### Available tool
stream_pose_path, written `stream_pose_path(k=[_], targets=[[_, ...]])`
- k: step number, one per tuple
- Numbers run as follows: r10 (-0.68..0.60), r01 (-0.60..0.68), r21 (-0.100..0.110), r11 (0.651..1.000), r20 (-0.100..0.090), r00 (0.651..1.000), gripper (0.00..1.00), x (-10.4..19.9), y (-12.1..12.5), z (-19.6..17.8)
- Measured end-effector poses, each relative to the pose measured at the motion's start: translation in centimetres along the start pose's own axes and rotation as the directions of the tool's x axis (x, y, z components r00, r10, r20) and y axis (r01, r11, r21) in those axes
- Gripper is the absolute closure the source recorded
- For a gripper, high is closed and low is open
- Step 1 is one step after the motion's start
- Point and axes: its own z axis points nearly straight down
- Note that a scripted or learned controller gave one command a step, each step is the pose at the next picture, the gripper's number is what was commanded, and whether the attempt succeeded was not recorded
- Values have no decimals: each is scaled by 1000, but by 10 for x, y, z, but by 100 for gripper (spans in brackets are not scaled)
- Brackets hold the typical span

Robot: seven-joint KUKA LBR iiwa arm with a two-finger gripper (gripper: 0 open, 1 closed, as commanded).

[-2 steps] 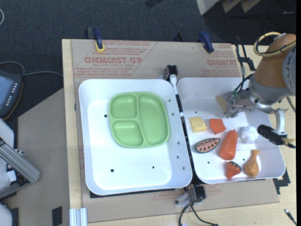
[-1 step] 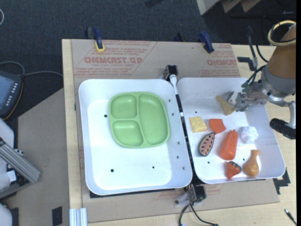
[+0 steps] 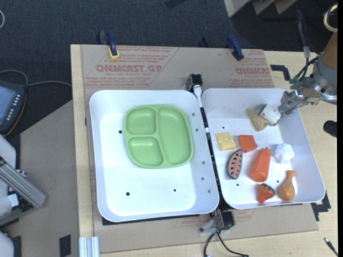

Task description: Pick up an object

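Camera view: toy foods (image 3: 260, 165) in rt bin (image 3: 313, 159)

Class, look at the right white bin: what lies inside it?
Inside the right white bin: yellow block, watermelon slice, orange-red pieces, strawberry, drumstick, white lump, tan piece partly covered by the gripper.

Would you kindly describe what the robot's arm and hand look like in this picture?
The grey metal arm enters from the right, with an orange band at its upper part. Dark and green cables run alongside it. Its small grey metallic hand looks compact and angular.
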Motion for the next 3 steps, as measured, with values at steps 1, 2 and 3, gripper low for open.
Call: stream_pose_path(k=[1,2,3], targets=[[0,0,4,1000,-2,1000,100,-1,1,-15],[-4,4,11,1000,-7,1000,100,45,-19,-24],[-5,5,11,1000,-7,1000,100,99,-31,-31]])
